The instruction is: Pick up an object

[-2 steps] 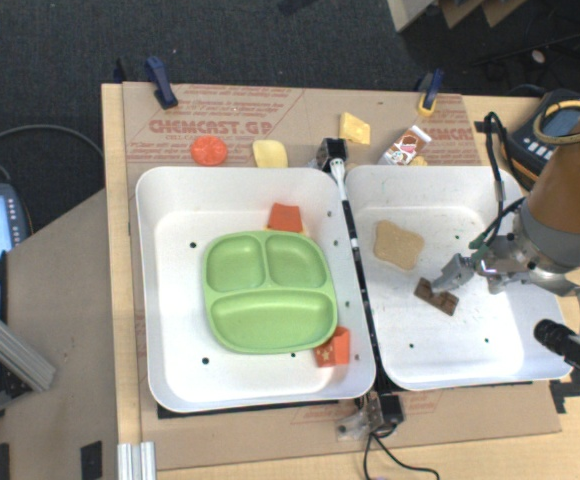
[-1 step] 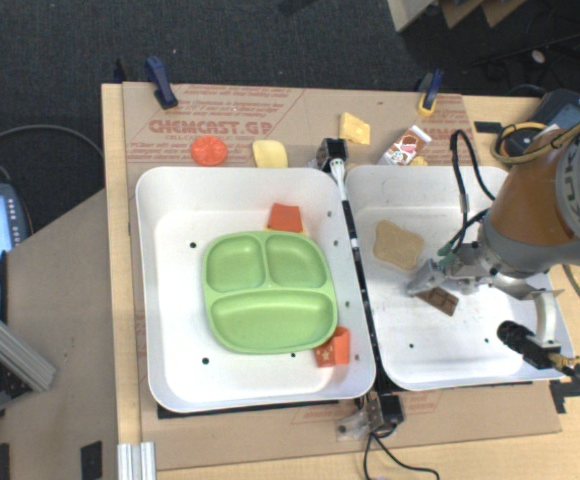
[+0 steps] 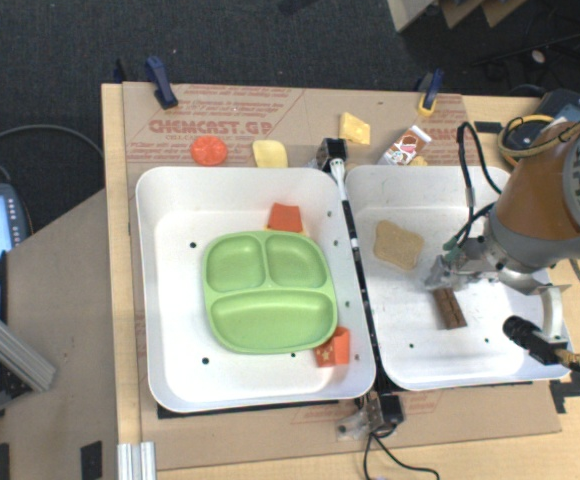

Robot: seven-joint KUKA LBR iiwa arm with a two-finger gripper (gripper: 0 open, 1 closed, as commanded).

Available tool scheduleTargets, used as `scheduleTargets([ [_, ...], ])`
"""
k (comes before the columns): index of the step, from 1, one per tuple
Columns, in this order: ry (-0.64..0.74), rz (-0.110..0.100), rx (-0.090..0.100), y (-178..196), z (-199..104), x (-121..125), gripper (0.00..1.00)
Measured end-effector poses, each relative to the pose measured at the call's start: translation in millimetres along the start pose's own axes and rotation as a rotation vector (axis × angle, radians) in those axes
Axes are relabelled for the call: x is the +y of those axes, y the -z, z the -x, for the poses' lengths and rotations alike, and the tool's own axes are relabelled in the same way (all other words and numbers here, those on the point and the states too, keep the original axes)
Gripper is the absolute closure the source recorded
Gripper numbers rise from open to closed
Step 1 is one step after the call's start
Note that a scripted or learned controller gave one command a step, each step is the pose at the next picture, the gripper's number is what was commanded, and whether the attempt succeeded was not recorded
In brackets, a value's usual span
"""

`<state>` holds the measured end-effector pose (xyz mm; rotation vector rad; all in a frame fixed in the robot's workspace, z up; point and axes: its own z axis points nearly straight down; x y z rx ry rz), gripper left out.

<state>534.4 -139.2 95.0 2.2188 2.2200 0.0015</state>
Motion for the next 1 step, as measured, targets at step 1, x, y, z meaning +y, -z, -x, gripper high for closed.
scheduleTargets([
  [1,0.01,0.008,0.005,95.4,-93.0,2.7,1.0],
])
